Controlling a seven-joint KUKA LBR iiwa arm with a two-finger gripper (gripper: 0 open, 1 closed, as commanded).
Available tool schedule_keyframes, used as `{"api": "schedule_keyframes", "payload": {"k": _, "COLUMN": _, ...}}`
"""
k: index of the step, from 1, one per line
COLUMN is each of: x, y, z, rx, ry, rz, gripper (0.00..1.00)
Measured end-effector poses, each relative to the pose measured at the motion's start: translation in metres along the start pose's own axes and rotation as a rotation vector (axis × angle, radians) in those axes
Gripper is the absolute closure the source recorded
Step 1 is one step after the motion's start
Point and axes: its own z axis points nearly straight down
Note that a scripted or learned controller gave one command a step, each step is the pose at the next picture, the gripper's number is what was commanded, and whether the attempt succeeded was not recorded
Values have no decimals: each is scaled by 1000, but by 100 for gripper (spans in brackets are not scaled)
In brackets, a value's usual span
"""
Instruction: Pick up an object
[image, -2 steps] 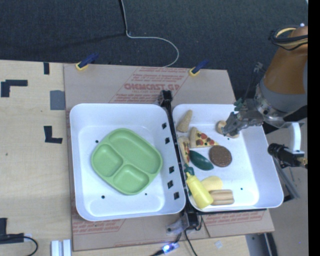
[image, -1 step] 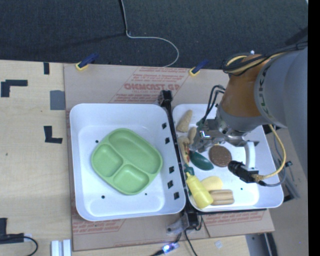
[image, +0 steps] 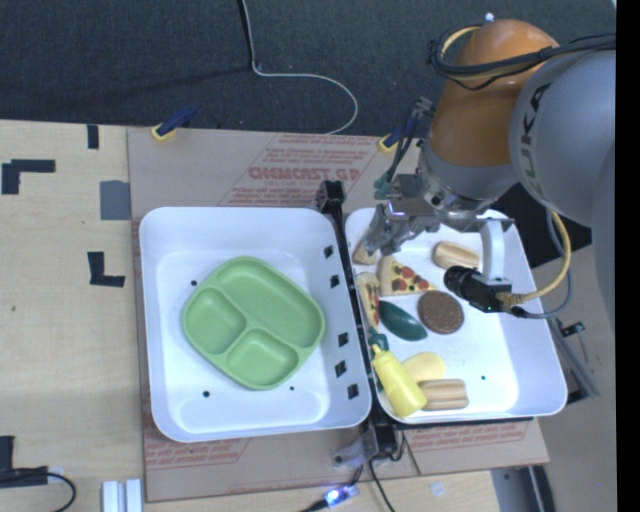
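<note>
Yellow bottle (image: 397, 385) lies ungrasped at lower centre; end effector (image: 385, 238), closure indeterminate, hovers above pizza slice (image: 402, 279); pickup remains.

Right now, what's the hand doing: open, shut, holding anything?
Hand: low over the back of the right bin, near the pizza slice; open or shut cannot be told, and nothing is visibly held.

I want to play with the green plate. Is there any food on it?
No. The green plate lies in the left bin, and its three sections show only bare green. What is beneath the plate is covered.
</note>
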Motion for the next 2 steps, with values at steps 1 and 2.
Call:
{"api": "schedule_keyframes", "payload": {"k": 1, "x": 49, "y": -25, "z": -81, "rx": 3, "ry": 1, "rz": 1, "gripper": 100}}
{"api": "schedule_keyframes", "payload": {"k": 2, "x": 43, "y": 56, "z": 11, "rx": 16, "ry": -5, "rz": 8, "gripper": 100}}
